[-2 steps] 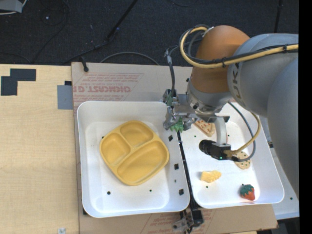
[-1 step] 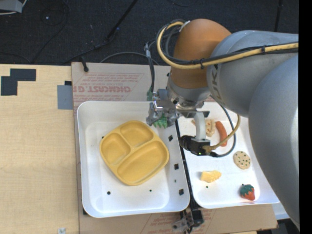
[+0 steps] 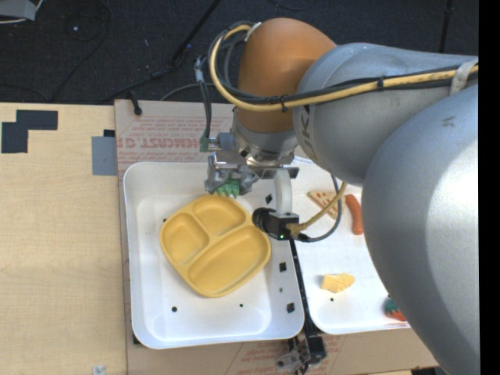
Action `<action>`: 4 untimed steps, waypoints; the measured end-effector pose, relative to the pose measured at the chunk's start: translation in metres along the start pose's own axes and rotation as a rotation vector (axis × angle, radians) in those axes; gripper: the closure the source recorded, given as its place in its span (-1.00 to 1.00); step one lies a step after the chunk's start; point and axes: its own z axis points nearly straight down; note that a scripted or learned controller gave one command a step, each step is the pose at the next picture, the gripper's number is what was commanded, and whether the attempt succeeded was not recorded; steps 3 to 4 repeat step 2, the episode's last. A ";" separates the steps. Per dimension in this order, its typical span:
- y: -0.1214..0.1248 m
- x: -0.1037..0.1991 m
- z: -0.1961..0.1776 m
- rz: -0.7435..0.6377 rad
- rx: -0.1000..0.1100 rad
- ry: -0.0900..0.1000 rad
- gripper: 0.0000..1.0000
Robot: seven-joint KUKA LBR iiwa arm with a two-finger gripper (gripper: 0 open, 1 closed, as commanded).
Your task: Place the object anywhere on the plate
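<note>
A yellow divided plate (image 3: 215,244) lies tilted in the left white bin (image 3: 156,303). My gripper (image 3: 230,183) hangs over the plate's far rim, pointing down from the grey wrist. A small green object (image 3: 227,189) sits between its two grey fingers, just above the plate's back compartment, and the gripper is shut on it. The wrist hides most of the object from above.
The right bin (image 3: 351,319) holds an orange sausage-shaped piece (image 3: 355,213), a tan waffle-like piece (image 3: 323,201), a yellow chunk (image 3: 338,282) and a red-and-green item (image 3: 393,310) at its near edge. The arm's bulk covers the bin's right side. A black divider rail (image 3: 287,276) runs between the bins.
</note>
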 end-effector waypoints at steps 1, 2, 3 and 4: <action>0.026 0.054 0.012 0.000 0.001 0.001 1.00; 0.025 0.052 0.011 0.001 0.002 -0.002 -1.00; 0.025 0.052 0.011 0.001 0.002 -0.002 -1.00; 0.025 0.052 0.011 0.001 0.002 -0.002 -1.00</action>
